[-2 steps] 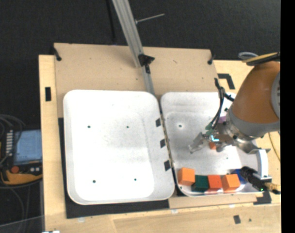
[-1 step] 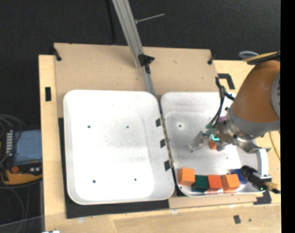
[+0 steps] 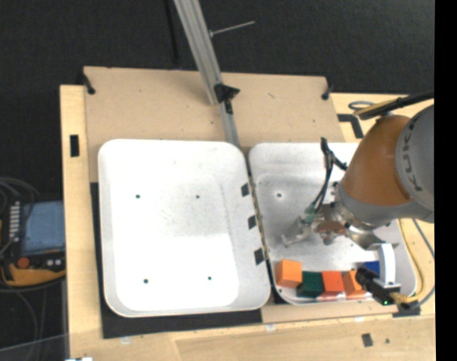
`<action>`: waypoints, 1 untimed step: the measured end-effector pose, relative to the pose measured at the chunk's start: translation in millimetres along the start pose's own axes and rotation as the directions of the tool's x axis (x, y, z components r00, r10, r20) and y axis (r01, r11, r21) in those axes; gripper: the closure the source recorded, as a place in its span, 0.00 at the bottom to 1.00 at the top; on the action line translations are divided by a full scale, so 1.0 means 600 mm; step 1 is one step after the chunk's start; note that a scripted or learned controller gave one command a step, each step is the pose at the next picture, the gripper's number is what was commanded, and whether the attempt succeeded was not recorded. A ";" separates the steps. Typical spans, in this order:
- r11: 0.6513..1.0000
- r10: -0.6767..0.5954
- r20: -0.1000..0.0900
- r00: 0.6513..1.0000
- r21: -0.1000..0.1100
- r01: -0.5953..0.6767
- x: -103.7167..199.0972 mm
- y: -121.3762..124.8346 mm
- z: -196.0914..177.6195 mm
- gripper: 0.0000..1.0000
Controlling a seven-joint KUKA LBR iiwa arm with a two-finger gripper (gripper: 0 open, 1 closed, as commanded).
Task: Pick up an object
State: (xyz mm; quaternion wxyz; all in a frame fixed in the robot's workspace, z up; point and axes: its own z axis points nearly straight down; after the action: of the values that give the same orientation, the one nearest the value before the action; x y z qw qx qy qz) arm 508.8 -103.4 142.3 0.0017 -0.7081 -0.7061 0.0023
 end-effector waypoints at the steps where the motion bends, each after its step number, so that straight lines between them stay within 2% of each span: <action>1: 1.000 0.000 0.002 1.000 -0.008 0.000 -0.003 0.002 0.076 0.00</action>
State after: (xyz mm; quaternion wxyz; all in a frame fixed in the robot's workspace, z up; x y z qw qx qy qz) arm 509.8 -105.4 96.9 -0.0017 -0.7081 -0.7061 0.0000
